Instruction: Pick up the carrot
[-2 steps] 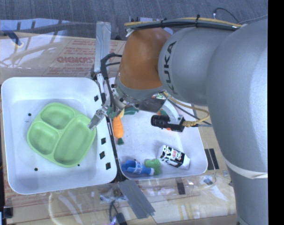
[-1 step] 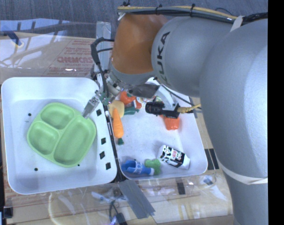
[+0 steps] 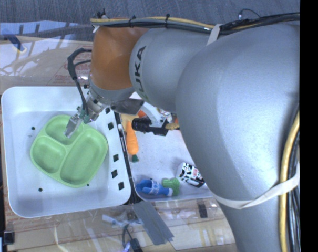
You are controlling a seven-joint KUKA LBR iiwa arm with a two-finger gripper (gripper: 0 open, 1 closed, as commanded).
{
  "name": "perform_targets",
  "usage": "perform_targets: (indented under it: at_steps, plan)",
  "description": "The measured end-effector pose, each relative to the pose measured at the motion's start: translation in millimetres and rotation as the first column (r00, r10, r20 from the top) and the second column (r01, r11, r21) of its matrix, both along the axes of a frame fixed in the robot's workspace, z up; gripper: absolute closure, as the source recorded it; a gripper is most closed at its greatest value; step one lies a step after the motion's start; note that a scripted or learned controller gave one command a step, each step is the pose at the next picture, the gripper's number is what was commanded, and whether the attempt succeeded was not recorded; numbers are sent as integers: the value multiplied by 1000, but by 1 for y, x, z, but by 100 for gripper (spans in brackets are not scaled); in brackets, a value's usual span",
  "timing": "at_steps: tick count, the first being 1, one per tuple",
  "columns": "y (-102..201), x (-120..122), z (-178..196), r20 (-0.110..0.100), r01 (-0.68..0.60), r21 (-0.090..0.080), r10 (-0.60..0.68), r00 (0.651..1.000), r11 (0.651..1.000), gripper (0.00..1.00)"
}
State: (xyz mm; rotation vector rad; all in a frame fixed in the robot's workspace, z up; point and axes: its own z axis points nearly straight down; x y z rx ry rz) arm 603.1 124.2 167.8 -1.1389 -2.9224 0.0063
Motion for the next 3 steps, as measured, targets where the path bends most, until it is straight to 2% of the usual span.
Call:
perform_targets:
  at_steps: [1,2,3]
  plan:
    - [76,-31,8,1,-131,1,131,991,991,0]
    - [76,-30,18,0,-135,0,135,991,991,100]
    - [91,-61,-76,4,71,1,-71,997,997,100]
